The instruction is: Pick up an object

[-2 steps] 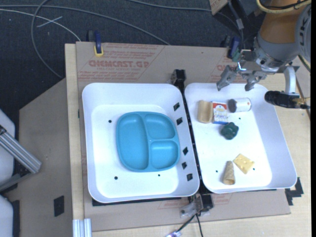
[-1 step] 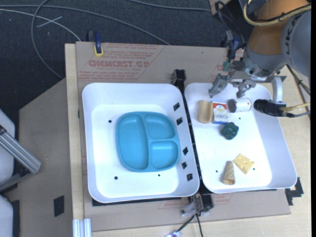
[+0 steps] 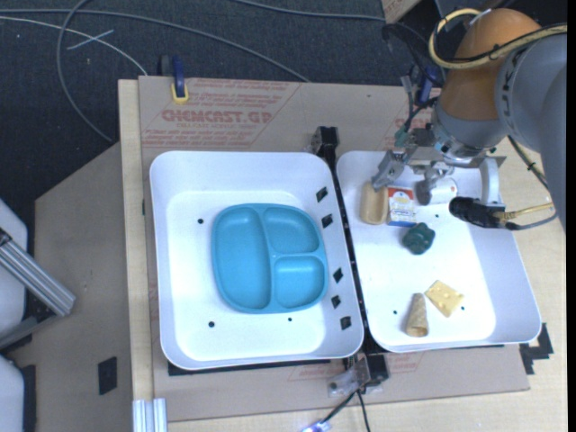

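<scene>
My gripper [image 3: 407,180] hangs over the far end of the right bin [image 3: 477,304], fingers spread, apparently pinching nothing. Just below it stands a small red, white and blue carton [image 3: 401,207], a tan piece [image 3: 374,205] beside it. The left bin [image 3: 180,241] holds a blue divided plate [image 3: 268,257].

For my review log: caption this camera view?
Gripper hovers over right bin's small items; blue divided plate in left bin.
</scene>
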Available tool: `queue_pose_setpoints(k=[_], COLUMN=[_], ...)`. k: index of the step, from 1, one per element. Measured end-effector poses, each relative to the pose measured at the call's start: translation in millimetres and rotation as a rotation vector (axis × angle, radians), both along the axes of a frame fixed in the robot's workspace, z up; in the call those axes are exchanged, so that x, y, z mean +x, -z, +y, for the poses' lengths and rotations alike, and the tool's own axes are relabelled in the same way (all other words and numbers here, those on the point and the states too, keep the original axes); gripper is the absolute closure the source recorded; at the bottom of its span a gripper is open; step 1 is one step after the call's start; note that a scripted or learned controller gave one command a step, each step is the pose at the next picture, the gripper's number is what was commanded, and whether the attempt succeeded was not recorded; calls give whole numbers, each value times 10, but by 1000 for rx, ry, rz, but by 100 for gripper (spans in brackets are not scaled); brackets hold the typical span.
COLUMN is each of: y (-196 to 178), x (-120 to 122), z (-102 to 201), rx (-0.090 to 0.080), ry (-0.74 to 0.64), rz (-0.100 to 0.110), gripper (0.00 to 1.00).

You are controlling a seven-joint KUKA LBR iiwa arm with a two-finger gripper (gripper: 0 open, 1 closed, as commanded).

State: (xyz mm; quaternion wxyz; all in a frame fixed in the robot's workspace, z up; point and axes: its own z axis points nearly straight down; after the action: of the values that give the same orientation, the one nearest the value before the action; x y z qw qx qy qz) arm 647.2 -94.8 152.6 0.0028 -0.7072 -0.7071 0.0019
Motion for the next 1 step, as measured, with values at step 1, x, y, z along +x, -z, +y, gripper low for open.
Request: queue_pose_setpoints(k=[1], y=[-147], x=[19], z=[2], rx=[0], ry=[0], rz=[-7], gripper=[100])
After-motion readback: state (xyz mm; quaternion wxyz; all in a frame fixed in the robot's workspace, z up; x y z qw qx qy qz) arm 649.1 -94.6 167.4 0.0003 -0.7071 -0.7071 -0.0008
